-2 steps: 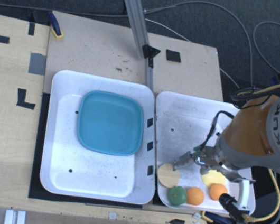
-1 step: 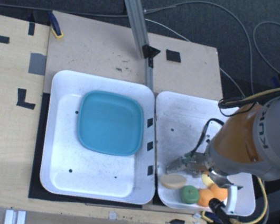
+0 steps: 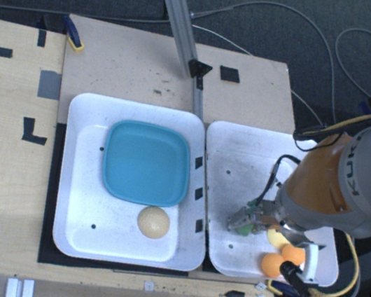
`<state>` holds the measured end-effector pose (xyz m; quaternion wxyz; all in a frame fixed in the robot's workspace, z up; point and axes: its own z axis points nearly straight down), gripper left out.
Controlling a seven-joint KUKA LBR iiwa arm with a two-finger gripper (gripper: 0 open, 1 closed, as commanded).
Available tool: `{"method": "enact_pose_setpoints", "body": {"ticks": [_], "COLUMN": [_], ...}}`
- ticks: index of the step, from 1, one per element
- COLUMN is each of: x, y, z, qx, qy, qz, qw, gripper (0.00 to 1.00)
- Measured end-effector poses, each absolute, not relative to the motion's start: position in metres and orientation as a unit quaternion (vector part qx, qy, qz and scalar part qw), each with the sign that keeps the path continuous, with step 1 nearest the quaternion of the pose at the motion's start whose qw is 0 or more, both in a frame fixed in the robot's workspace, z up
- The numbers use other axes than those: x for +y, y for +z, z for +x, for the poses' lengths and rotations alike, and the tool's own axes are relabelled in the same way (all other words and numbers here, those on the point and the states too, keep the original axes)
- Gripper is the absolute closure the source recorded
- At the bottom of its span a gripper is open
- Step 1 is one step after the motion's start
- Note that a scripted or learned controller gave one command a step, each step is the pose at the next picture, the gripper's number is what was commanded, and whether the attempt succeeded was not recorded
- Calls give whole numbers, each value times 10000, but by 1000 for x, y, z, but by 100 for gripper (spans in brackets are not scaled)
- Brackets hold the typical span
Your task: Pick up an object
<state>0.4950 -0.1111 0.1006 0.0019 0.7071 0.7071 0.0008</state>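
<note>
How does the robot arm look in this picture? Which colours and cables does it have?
The arm is a thick, rounded grey body with an orange band above the wrist. Part of a dark printed lettering shows on the grey shell. A thin black cable loops beside the wrist, and the gripper is small and dark metal.

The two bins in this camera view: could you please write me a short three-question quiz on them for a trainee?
1. True or false: the blue plate lies in the right bin.
2. Which thing lies just in front of the plate in the left bin? A) a beige ball B) a green block C) a yellow banana
3. Fill in: the gripper is low over the ____ bin, by a small green thing.

Key
1. False: the plate lies in the left bin.
2. A: the beige ball sits near the plate's front edge.
3. Right; two orange balls lie near that bin's front right corner.
</note>
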Motion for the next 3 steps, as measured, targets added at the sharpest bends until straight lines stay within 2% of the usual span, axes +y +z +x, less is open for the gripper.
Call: {"method": "enact_pose_setpoints", "body": {"ticks": [2, 3], "x": [-101, -101], "y": [199, 217], "z": [502, 502], "qx": [7073, 7072], "qy": [8, 2], "qz": [7069, 7070], "qw": [9, 3], "gripper": [100, 100]}}
